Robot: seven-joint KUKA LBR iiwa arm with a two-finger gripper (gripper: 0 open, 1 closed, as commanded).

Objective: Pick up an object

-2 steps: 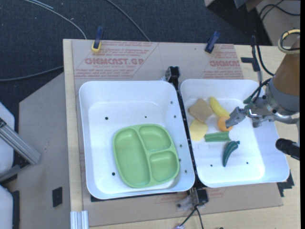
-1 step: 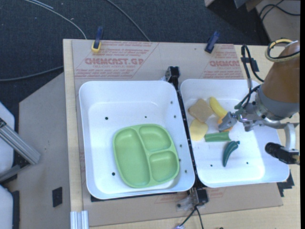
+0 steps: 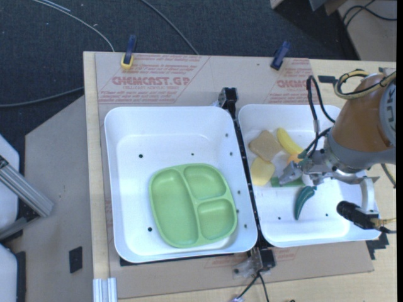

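Note:
Several small items lie in the right bin: a yellow banana-like piece, a tan bread-like piece, a pale yellow block and a dark green pepper-like piece. My gripper hangs low over the middle of this bin, just right of the yellow block and above the green piece. A small grey-green thing lies at its tips. The wrist and orange band cover the fingers from above.
The left bin holds a light green divided plate. A black clamp sits between the bins at the back. Blue clips hold the cardboard sheet. Black cables trail along the arm.

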